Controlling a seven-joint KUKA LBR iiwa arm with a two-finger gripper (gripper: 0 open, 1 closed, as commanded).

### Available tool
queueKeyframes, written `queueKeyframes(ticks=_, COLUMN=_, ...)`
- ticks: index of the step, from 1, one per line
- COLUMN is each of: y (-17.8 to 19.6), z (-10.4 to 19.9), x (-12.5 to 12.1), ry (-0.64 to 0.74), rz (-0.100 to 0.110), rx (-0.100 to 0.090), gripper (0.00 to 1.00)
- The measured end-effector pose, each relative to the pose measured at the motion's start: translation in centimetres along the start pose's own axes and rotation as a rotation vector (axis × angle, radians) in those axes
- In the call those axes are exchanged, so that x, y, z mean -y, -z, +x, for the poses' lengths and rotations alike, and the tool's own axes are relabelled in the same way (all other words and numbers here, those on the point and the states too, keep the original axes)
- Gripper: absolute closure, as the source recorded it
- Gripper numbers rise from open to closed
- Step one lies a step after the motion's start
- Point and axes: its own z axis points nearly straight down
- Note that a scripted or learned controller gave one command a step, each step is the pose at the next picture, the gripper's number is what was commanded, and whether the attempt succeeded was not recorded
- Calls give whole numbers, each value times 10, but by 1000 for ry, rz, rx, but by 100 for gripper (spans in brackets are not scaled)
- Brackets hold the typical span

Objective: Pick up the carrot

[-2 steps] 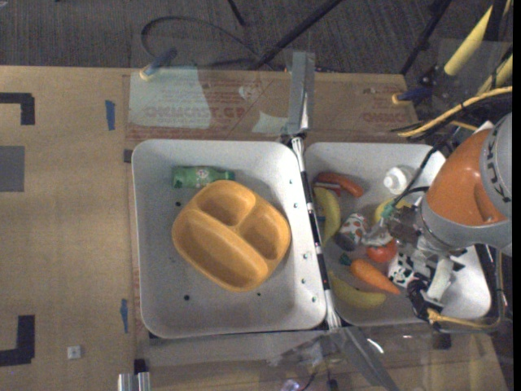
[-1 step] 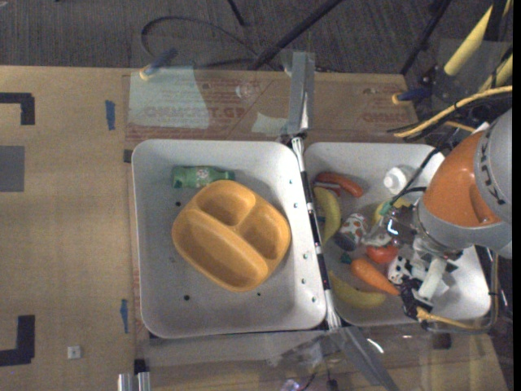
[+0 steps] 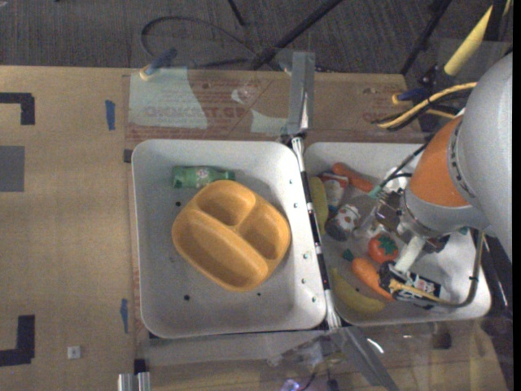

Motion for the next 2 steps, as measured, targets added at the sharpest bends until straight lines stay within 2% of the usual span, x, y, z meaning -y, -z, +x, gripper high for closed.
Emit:
queueKeyframes(ticks=1, y=1, z=-25, x=40, ry=202, rz=-1, rx=-5, gripper=0)
queueKeyframes(ticks=2, y=11, z=-24, x=40, ry=201, rz=-4, rx=-6, gripper=100)
